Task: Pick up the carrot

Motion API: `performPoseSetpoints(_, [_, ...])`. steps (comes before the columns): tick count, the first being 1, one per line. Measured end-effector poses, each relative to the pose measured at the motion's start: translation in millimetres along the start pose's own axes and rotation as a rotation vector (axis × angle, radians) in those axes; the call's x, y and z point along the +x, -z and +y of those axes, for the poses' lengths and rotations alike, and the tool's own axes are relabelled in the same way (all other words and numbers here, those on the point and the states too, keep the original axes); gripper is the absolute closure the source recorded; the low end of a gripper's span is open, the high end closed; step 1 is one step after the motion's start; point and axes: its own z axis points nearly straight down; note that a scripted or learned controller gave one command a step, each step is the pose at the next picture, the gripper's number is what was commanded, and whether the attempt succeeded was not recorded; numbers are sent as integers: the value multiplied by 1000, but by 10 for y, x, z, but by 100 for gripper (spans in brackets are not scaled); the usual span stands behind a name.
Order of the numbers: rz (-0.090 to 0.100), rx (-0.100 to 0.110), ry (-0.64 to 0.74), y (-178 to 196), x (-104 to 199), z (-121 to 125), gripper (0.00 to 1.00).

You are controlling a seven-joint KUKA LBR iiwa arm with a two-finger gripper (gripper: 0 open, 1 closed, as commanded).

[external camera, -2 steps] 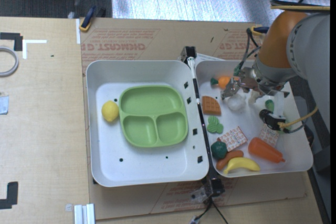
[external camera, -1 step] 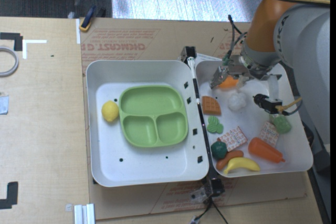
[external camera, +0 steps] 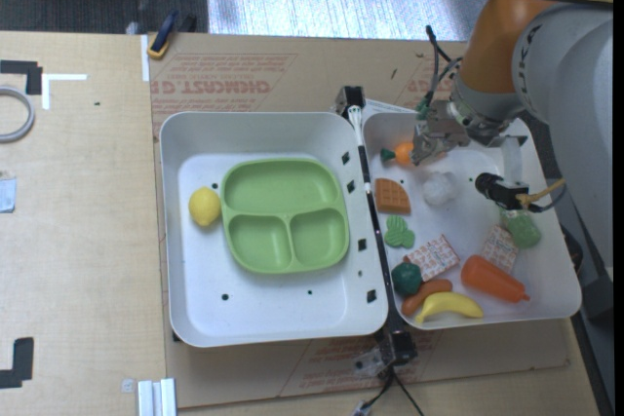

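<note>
The long orange plastic carrot was seen lying on its side near the front right corner of the right-hand shallow white bin, just beside a yellow toy banana and a small checked packet.

The chief risk was judged to be a grasp on the wrong thing. The two-finger gripper was placed at the far end of that bin, well apart from the carrot and just beside a small round orange toy of like colour, which could be taken by mistake if the descent were made from there. A second risk was judged to lie in the crowding around the carrot: the banana or the packet could be nudged or pinched along with it, and a smooth tapered body could slip if it were gripped near its thin end.

The grey arm with its orange band was reached in from the right and bent downward, with the wrist held low over the bin's far left corner. Whether the claw was spread or pressed together could not be told, and nothing was seen held in it.
</note>
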Motion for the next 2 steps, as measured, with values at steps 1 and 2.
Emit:
performPoseSetpoints(1, [0, -1, 0, 2, 0, 3, 0])
performPoseSetpoints(2, [-2, -10, 155, -192, -142, 19, 0])
